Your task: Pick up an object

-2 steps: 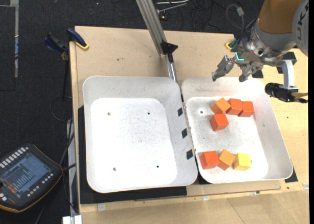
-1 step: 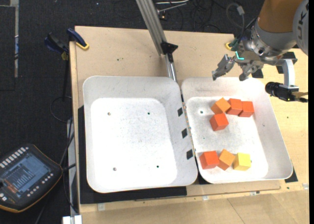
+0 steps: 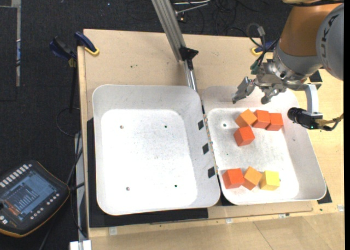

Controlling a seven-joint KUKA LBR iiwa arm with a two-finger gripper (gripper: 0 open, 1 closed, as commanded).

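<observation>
blocks (image 3: 253, 125): six in the right bin (image 3: 306, 158) — two tight clusters
gripper (image 3: 252, 94): open, empty, above the bin's far rim
risk: crowded blocks — fingers may jam on a neighbour

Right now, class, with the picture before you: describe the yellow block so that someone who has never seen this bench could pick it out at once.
Start at the right-hand white bin, the one nearer the gripper. Along its near edge runs a row of three blocks. The yellow block is the rightmost, touching a light orange block; it is the one yellow piece among reds and oranges.
</observation>
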